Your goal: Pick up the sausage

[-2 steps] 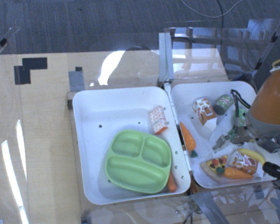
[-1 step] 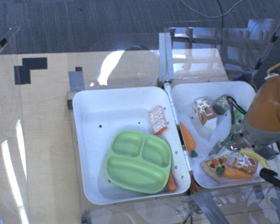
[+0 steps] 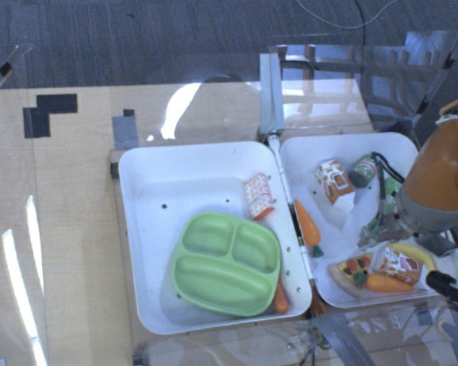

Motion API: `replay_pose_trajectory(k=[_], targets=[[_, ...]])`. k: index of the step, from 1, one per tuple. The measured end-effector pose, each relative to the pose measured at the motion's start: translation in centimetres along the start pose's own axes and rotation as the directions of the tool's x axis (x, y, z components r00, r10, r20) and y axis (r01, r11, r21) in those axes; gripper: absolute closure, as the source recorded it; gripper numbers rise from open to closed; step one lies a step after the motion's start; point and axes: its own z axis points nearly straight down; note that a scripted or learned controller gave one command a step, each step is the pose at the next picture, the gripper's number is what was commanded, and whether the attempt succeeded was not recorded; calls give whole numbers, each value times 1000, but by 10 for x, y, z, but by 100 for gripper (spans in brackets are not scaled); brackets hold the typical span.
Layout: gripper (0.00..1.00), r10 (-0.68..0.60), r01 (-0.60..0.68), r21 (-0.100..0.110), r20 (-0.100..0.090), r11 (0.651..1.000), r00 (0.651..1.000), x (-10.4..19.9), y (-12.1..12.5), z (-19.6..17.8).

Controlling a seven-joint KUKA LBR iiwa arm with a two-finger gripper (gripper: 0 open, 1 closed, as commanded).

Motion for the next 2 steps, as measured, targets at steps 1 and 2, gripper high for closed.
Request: replay_pose_trajectory(k=[1, 2], targets=[[0, 0, 0, 0, 0, 1000, 1000, 0, 0, 0], [0, -50, 50, 6, -5, 999, 999, -1, -4, 9]])
